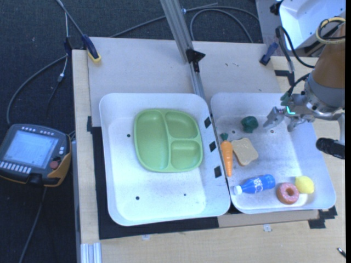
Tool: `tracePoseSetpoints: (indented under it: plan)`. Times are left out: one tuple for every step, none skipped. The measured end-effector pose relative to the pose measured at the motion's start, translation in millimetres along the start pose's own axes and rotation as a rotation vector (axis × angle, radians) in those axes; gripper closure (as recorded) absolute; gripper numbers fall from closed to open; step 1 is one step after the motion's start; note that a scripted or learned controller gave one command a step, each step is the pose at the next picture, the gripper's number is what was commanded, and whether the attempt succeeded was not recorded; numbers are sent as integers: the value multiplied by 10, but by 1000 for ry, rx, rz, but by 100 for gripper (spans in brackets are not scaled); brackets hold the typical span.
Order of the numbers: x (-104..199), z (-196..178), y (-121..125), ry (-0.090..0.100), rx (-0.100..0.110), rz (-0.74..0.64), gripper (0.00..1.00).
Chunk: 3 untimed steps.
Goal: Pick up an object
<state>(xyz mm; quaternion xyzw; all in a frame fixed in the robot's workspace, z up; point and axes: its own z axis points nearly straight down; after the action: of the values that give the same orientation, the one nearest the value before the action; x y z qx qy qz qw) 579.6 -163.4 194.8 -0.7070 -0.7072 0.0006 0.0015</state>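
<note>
The right bin (307,147) holds a small dark green object (250,123), a slice of bread (245,150), an orange carrot (227,156), a blue bottle (255,184) lying on its side, a pink donut (287,193) and a yellow lemon (304,184). My gripper (282,120) hangs over the upper part of this bin, just right of the dark green object and apart from it. Its fingers (272,118) are spread open and nothing sits between them.
A green divided plate (167,140) lies in the left bin (120,190). A metal pole (181,26) slants across the bench toward the gap between the bins. A teach pendant (33,155) lies off the bench at left. Cables run along the back.
</note>
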Motion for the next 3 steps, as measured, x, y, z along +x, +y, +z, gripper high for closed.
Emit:
tracePoseSetpoints:
  plan:
    - [0,-10,7,0,-2,-1,0]
    - [45,468,-80,1,2,0,0]
    - [-28,927,-59,0,2,1,0]
